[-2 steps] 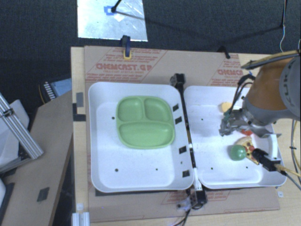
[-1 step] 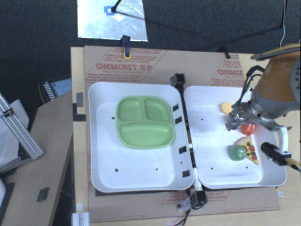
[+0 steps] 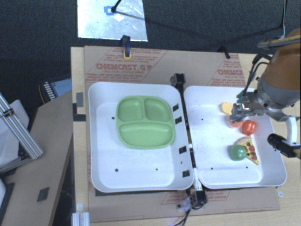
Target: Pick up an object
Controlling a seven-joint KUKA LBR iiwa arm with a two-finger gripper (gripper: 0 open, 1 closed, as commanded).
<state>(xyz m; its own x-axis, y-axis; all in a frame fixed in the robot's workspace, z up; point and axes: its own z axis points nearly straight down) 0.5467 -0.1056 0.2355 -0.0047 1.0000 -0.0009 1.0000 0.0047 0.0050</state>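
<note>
The gripper (image 3: 240, 111) hung low in the right bin (image 3: 211, 140), right above a red toy (image 3: 248, 126) (a tomato, maybe). How wide it was, I could not tell. It should drop straight down and squeeze the toy's middle gently.

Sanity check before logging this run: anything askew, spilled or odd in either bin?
Nothing stands out. The green three-compartment plastic plate lies flat in the left white bin. In the right white bin, the toy pizza slice, green round toy, red round toy and pale yellow piece lie loosely clustered beside the gripper.
</note>
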